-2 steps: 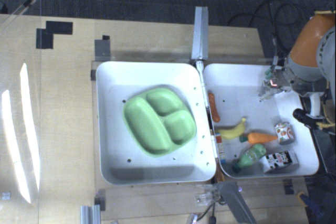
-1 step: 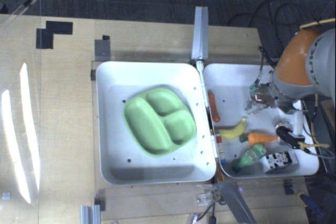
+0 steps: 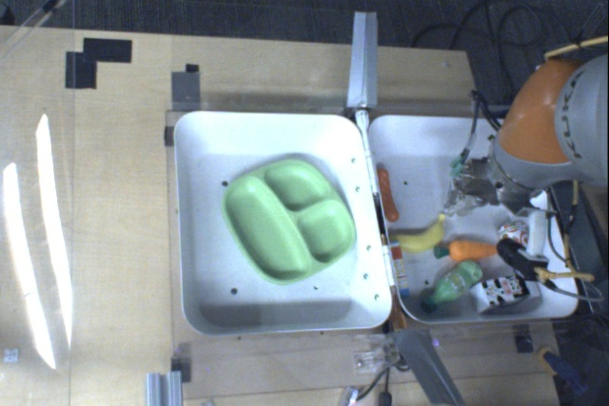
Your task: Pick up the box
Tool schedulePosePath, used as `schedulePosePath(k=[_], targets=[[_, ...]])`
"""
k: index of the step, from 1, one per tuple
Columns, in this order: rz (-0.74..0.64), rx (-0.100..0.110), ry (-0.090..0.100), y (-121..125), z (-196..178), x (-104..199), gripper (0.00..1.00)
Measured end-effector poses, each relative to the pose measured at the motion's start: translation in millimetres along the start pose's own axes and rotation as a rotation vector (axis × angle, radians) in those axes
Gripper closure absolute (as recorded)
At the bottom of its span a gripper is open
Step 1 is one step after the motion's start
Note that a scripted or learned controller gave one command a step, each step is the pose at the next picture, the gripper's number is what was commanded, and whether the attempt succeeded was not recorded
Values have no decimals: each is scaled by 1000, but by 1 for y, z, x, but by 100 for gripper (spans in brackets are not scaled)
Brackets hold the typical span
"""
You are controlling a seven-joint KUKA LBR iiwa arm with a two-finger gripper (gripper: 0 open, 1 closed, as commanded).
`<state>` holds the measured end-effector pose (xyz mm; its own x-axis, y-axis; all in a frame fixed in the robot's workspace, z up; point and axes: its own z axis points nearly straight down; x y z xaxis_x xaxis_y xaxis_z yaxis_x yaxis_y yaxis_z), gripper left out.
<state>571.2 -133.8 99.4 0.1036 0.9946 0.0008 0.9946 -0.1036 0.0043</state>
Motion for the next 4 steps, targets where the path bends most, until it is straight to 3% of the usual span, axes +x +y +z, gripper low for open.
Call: schedulePosePath(k=[1, 2, 3, 4], targets=[[1, 0, 0, 0, 0, 0, 0], [110, -2, -1, 21, -14, -7, 0], [396, 5, -2, 92, 11, 32, 0], [351, -4, -1, 21, 11, -3, 0]])
